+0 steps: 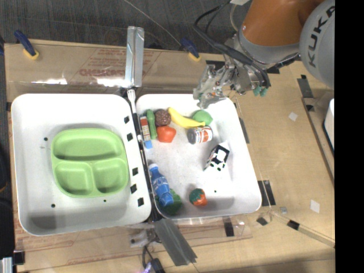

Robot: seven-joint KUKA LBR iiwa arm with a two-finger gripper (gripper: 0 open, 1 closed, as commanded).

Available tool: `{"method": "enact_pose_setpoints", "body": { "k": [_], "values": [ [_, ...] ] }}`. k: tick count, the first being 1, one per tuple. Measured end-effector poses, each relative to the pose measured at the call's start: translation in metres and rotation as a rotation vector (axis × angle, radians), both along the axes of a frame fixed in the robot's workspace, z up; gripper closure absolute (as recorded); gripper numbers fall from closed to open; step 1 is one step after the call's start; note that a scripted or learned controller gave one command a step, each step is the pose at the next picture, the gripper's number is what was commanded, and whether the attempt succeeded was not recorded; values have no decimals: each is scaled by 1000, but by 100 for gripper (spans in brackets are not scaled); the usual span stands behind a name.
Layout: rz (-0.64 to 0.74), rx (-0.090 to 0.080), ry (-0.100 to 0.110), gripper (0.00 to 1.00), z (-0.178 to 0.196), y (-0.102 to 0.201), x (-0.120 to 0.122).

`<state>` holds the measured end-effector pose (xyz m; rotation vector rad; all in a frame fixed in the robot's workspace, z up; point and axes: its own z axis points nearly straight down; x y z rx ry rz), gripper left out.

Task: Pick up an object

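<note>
Camera view: we see the claw [206, 95] over the right bin's [242, 178] far rim; whether its grip is wide or narrow we cannot tell. Just below it lie a green ball [201, 117] and a yellow banana [181, 119], touching. Lower sit a can [199, 135], a tomato [166, 133] and a blue bottle [160, 187]. Far left, the other bin [28, 124] holds a green tray [89, 162].

The grey arm [284, 16] reaches in from the upper right, its orange band uppermost. Its gripper [209, 94] points down and leftward.
</note>
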<state>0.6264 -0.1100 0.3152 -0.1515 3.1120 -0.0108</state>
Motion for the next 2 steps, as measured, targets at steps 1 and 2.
{"method": "enact_pose_setpoints", "body": {
  "k": [1, 2],
  "values": [
    [2, -1, -4, 100, 11, 0, 1],
    [4, -2, -8, 100, 22, 1, 2]
  ]
}}
